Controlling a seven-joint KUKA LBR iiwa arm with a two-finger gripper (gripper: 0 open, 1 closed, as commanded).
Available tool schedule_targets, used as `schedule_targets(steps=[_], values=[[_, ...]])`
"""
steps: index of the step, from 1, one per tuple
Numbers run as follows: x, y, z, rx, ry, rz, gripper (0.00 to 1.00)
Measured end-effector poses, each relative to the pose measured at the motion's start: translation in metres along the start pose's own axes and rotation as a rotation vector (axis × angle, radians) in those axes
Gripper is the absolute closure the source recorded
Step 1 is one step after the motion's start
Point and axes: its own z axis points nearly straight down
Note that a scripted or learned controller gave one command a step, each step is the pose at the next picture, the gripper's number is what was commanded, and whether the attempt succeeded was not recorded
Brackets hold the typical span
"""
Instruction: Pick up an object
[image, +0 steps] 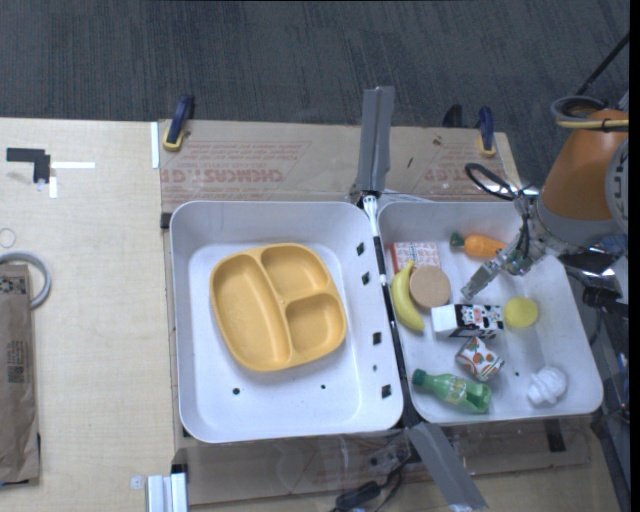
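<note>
The pincer, fingers apart and holding nothing, hangs slanted above the white printed milk carton, apparently lining up a grasp

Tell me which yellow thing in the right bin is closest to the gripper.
The lemon. It lies just below and right of the gripper, past the milk carton, while the banana lies at the bin's left side, beyond the round cookie.

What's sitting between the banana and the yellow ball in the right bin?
In the camera view, a small milk carton lies on its side between the banana and the yellow ball, below the gripper.
</note>
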Motion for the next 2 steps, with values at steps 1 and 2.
schedule_targets(steps=[1,2], values=[[-0.052,0.025,-0.066,-0.002,-0.003,0.068,0.0],[-0.051,0.024,-0.003,0.004,0.012,0.006,0.0]])
